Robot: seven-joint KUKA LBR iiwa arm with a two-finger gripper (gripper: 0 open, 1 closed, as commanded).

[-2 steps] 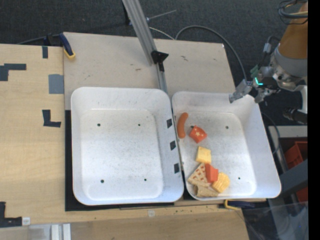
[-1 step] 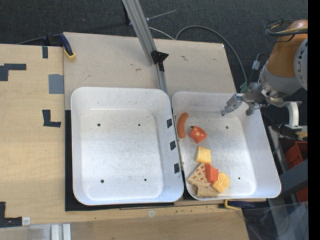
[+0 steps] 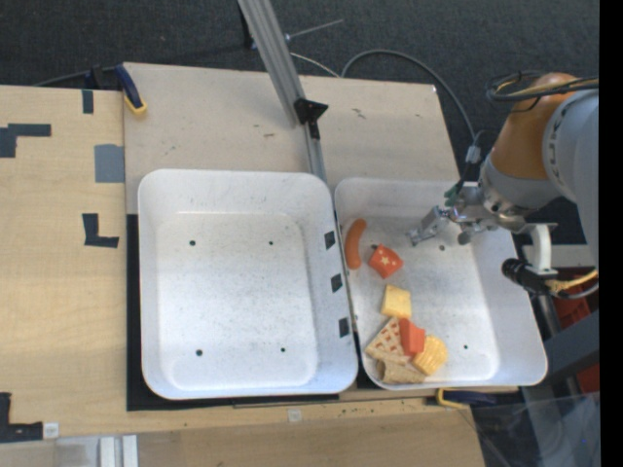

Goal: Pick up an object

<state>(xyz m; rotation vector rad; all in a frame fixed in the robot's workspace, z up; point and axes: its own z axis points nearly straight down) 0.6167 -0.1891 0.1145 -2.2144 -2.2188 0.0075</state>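
Hovering over the right bin (image 3: 506,358), the pincer (image 3: 438,230) has nothing visibly in its grasp; whether released or clenched, unclear.
Nearest, the red block (image 3: 385,261) lies down-left of it.

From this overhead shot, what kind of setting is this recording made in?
Most likely a robotics lab bench for pick-up trials: two white bins on a taped wooden bench, toy food pieces in the right bin, and an arm's gripper above them.

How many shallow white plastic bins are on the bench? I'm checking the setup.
2: the left shallow white plastic bin lies at the bench's centre; the right shallow white plastic bin touches its right side.
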